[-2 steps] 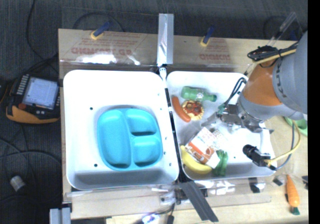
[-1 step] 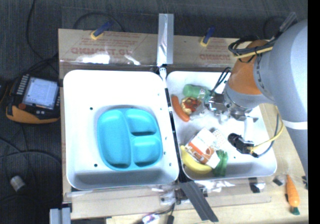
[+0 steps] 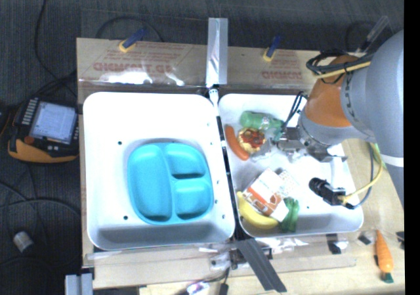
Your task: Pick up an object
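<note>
While the grey arm's gripper [image 3: 283, 135] is hanging low in the right white bin [image 3: 328, 221], just beside the clear-wrapped red and green food packet [image 3: 256, 131], I cannot tell its state. Crowding is threatening a miss: the orange carrot [image 3: 235, 142] is lying alongside, likely getting nudged instead.

Grey arm [image 3: 384, 90], orange band [image 3: 326, 104]

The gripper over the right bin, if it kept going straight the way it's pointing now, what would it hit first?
The gripper points toward the picture's left, and the first thing in line looks like the clear bag of red and green food, right next to it. Height above the bin is hard to judge from this angle.
</note>
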